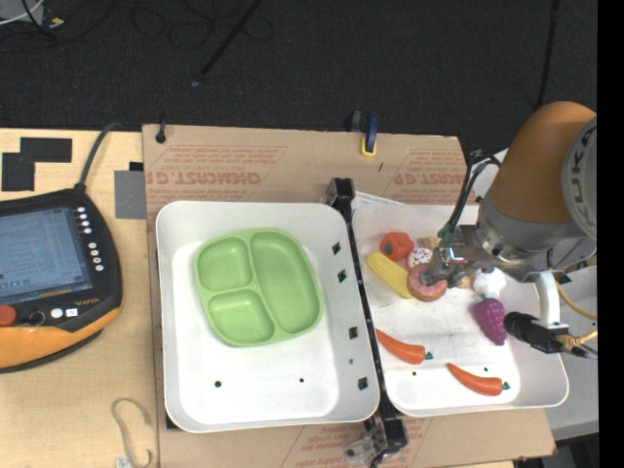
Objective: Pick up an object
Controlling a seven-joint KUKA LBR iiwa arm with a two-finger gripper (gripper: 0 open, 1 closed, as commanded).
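The right white bin (pixel 546 390) holds several toy foods. A pink donut (pixel 425 285) lies near its middle, with a yellow corn cob (pixel 387 274) to its left and a red tomato (pixel 395 245) behind that. My gripper (pixel 449 263) hangs low over the donut's right edge, and its tip hides part of the donut. A small white spotted piece (pixel 420 257) sits just left of the gripper. A purple grape bunch (pixel 490 320) lies to the right. Two orange-red peppers (pixel 400 346) (pixel 477 379) lie near the front.
The left white bin (pixel 185 378) holds a green divided plate (pixel 258 287). A black divider (pixel 357 300) runs between the bins. A white lump (pixel 488 283) sits under the wrist. A tablet-like pendant (pixel 49 271) rests on the bench at far left.
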